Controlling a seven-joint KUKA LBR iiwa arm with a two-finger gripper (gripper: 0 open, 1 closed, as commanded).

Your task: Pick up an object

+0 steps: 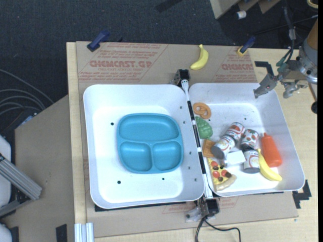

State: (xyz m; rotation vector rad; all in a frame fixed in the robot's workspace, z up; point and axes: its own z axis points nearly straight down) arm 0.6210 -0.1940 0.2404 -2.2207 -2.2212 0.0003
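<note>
My gripper (277, 88) hangs open over the far right corner of the right bin (237, 96), with nothing between its fingers. The objects lie below it toward the bin's near half: a pretzel (202, 110), a green piece (204, 129), three small cans (233, 132), (249, 138), (251, 161), an orange bottle (271, 149), a yellow banana (270, 172), a pizza slice (222, 175), a white block (234, 158) and a grey piece (218, 152). The gripper touches none of them.
The left bin (101, 115) holds a blue divided plate (150, 141). A second banana (200, 58) lies on the board behind the bins. Blue clamps (98, 40), (246, 45) sit at the board's far edge. A black divider (194, 130) runs between the bins.
</note>
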